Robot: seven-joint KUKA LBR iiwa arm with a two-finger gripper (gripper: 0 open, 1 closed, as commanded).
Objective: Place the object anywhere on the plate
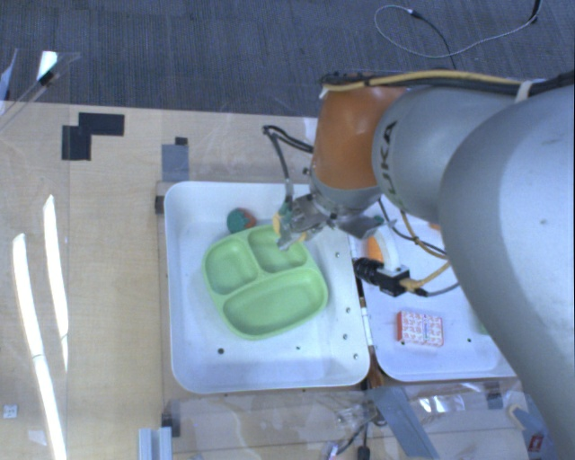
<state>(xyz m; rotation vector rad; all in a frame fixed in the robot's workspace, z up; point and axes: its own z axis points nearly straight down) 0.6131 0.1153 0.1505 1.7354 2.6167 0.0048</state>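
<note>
White bin [193,359], smooth green three-compartment plate [263,283], claw [289,230] above.

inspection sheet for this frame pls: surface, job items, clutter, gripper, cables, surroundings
Surface: wooden bench bearing two shallow white bins, left bin and right bin, side by side.
Job's things: green divided plate lies in the left bin; a small teal and red object sits off the plate's upper edge, on the bin floor.
Clutter: a red-patterned white card and an orange item, partly hidden by the arm, in the right bin.
Gripper: gripper is over the plate's upper right compartment; its state is too unclear to call.
Cables: black cables loop at the wrist; a thin wire lies on the floor.
Surroundings: dark carpet; black tape marks on the bench.
</note>
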